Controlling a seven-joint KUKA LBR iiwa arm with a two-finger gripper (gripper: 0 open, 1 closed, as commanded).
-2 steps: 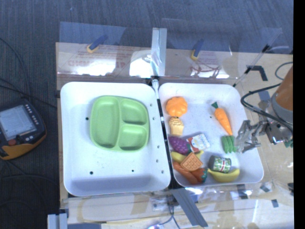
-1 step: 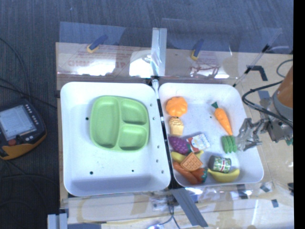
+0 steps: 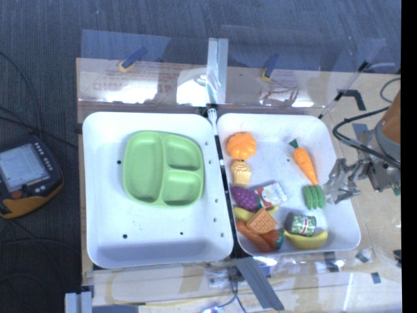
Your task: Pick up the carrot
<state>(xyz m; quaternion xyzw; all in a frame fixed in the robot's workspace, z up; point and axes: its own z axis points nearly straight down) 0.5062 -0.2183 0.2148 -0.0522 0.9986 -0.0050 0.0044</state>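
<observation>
The carrot [image 3: 304, 162], orange with a green top, lies in the right bin [image 3: 273, 124] toward its right side, pointing down and to the right. My gripper [image 3: 339, 182] hovers at the bin's right edge, just right of the carrot's tip and beside a green pepper [image 3: 313, 196]. Its metal fingers are spread apart with nothing between them.
The right bin also holds an orange pumpkin [image 3: 241, 145], a muffin [image 3: 241, 171], purple grapes [image 3: 246, 197], a waffle [image 3: 262, 222], a can [image 3: 302, 224] and a banana [image 3: 307, 239]. A green divided plate [image 3: 163, 168] sits in the left bin [image 3: 104, 240]. Cables run at the right.
</observation>
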